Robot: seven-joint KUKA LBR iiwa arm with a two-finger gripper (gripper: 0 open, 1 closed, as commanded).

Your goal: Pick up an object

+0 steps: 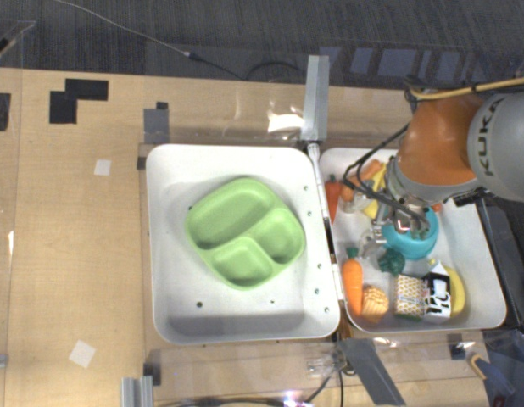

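My gripper (pixel 395 237) hangs low over the middle of the right bin (pixel 491 291), below the arm's orange band (pixel 436 147). It sits right at a teal round object (pixel 417 237), which the wrist partly covers. Toys lie along the bin's near side: an orange carrot (pixel 353 283), a tan waffle-like piece (pixel 374 300), a checkered block (pixel 409 296), and a banana (pixel 454 289) beside a black-and-white item (pixel 436 293). A red-orange piece (pixel 332 198) lies at the bin's left wall. Yellow and orange items (pixel 372 175) peek out behind the wrist.
The left bin (pixel 173 312) holds a green divided plate (pixel 245 231), tilted across its middle. A grey post (pixel 315 96) stands behind the wall between the bins. Cables run around the wrist.
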